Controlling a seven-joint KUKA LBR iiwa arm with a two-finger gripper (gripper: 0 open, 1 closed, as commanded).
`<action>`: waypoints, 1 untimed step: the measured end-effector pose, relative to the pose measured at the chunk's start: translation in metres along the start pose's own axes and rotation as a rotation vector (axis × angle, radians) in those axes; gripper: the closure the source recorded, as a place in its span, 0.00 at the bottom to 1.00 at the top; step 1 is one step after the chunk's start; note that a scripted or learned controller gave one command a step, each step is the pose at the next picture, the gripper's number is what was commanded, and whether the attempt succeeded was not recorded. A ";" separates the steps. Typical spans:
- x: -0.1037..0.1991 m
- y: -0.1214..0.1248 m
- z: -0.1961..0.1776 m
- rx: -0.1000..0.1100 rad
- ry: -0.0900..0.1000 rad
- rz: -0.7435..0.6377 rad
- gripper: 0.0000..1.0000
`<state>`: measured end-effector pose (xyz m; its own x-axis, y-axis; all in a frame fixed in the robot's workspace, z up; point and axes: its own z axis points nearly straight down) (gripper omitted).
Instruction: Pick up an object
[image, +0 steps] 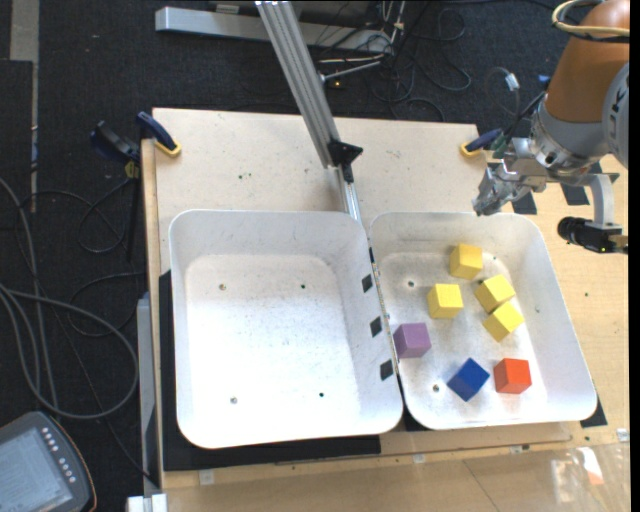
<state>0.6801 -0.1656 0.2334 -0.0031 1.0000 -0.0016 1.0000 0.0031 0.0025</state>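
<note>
We've got two white bins side by side on the surface. The left bin and the right bin touch along their inner edges, w/ a few small black tabs along that seam.

All the blocks are in the right bin, none touching the end effector:
- yellow block #1, far side of the bin, approx mid-width
- yellow block #2, just nearer and a bit left of #1
- yellow block #3 and yellow block #4, right of #2 — these two sit right up against each other, #4 on the near side
- purple block, by the bin's left wall
- blue block, near side, turned diamond-wise
- red block, just right of the blue one

The arm comes in from the top right, orange band above the grey wrist. The end effector hangs over the far rim of the right bin, towards its right corner — far of the yellow cluster and apart from it. Nothing's between its fingers as far as we can see; whether they're spread or closed we can't tell, too small and dark.

Also a slanted metal pole runs from the far edge down to the seam between the bins, and there's a clamp at each far corner of the surface.
</note>
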 end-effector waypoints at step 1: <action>0.045 -0.029 0.009 0.004 0.003 -0.003 1.00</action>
<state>0.6514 -0.1202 0.2244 -0.0056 1.0000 0.0012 1.0000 0.0056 -0.0016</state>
